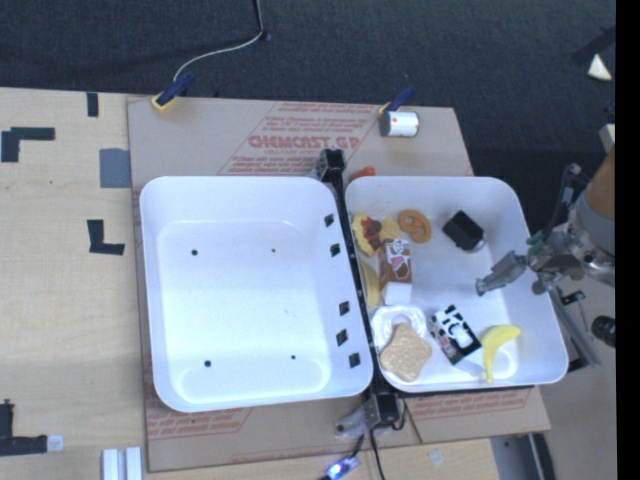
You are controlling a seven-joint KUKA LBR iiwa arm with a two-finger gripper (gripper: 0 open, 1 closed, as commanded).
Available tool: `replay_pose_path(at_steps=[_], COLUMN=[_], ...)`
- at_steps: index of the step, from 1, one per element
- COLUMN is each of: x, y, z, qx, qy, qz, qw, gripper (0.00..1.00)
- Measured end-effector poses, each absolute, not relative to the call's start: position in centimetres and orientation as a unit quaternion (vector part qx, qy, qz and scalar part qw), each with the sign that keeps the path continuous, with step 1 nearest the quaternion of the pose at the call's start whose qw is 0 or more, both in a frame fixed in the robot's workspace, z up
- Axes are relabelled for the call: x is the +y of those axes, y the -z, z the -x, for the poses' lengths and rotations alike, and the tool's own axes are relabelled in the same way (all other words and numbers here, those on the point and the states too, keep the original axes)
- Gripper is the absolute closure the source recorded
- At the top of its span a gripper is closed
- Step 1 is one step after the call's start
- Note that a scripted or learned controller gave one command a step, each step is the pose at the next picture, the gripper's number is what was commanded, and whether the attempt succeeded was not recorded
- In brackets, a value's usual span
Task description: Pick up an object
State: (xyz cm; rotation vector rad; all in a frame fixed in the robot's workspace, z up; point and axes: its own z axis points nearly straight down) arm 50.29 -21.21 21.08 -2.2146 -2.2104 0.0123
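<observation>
A: Gripper (503,271) position?
B: Over the right bin (505,196), right side. Finger state: cannot tell.
A: Objects?
B: Black block (463,230), banana (497,347), pretzel (414,225) lie in that bin, none touching gripper.

Two bins (240,193); the right one holds one banana (497,345), one pretzel (414,225), one black block (463,230), one toast slice (405,352).
</observation>
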Motion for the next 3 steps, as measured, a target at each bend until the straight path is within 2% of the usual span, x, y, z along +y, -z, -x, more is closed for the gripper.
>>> replay_pose_path(at_steps=[1,2,3], x=[-22.4,-19.7,-16.8], y=[-10.7,-8.6,-8.6], z=[-49.2,-56.5,-48.1], qx=[-0.708,-0.709,-0.707], qy=[0.0046,0.0013,-0.0003], qz=[0.706,0.705,0.707], qw=[-0.008,-0.004,0.000], gripper=[0.00,0.00,0.00])
